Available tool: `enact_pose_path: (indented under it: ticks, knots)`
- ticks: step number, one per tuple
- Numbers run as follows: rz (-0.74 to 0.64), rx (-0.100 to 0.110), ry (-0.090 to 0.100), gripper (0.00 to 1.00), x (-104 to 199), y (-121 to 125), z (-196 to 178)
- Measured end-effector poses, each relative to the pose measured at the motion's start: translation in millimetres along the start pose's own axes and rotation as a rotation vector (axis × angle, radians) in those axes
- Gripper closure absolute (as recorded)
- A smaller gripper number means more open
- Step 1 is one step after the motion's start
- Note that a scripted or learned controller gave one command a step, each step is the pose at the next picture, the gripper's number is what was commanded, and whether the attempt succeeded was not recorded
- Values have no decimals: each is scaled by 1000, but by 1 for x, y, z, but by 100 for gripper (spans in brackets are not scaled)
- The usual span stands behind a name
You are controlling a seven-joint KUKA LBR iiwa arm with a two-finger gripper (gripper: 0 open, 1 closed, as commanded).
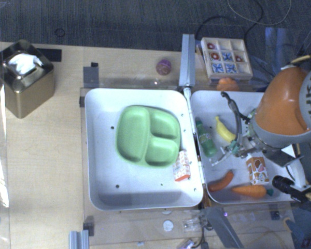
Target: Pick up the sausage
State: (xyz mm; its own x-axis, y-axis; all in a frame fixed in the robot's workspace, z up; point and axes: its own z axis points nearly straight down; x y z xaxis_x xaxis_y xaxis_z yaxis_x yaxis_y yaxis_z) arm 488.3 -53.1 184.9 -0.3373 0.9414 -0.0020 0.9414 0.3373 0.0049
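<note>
Behind the hand, bin wall hidden.

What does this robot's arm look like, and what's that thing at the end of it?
The arm is a rounded grey body with a wide orange band, and part of a dark letter shows on its grey shell near the picture's edge. At its tip sits a small gripper of bare metal with thin fingers and greenish bits on it. A yellow cable runs above the arm.
</note>
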Motion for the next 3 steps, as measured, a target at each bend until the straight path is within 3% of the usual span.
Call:
enact_pose_path:
  ticks: [1,2,3]
  knots:
    - [-94,0,0,0,-33,-12,89]
    - [-94,-6,-2,100,-34,-10,78]
    - [-94,-6,-2,0,-34,-10,78]
